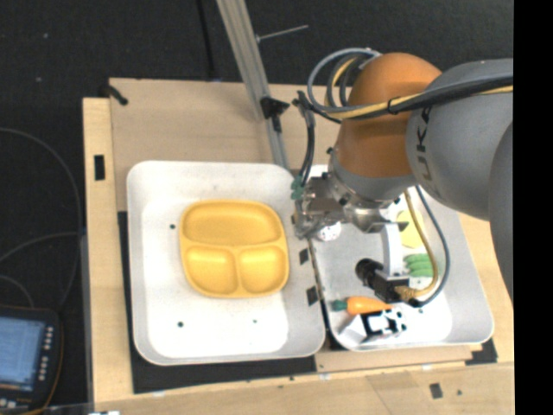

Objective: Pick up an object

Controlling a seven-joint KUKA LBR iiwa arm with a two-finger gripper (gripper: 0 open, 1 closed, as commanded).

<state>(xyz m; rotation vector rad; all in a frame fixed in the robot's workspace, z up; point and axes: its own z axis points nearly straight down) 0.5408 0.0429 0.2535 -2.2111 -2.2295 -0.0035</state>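
Three small things in the right bin (462, 314), gripper (314, 221) above its near-left part.
An orange carrot (367, 303) lies right of the yellow plate (233, 247) and slightly lower, with a black-and-white card (378, 324) just beside it and a green piece (418, 266) farther right of the plate. The gripper hangs just right of the plate; whether it is open, closed or gripping anything cannot be told. The plate rests in the left bin (155, 318).

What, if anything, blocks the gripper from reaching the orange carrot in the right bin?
Probably yes: the orange carrot lies uncovered near the right bin's front edge, with the gripper over that same bin. A black-and-white item close beside it may crowd the grasp.
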